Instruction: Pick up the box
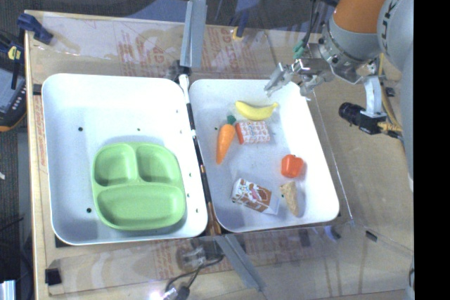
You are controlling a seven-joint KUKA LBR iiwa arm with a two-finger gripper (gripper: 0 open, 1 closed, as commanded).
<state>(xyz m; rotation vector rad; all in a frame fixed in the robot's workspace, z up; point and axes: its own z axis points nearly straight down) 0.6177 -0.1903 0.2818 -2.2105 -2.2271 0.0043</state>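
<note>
We see the jaws point(290, 78) spread wide, holding nothing, over the right bin's point(320, 151) twelve o'clock rim; the box point(252, 194) lies toward six o'clock

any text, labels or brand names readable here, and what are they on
"KU": large dark letters on the grey arm, cut off at the frame edge.
Red box: printed pattern, too blurred to read.
Brown and white box: print too small to read.
Bench surface: faint reddish printing, not legible.
</note>
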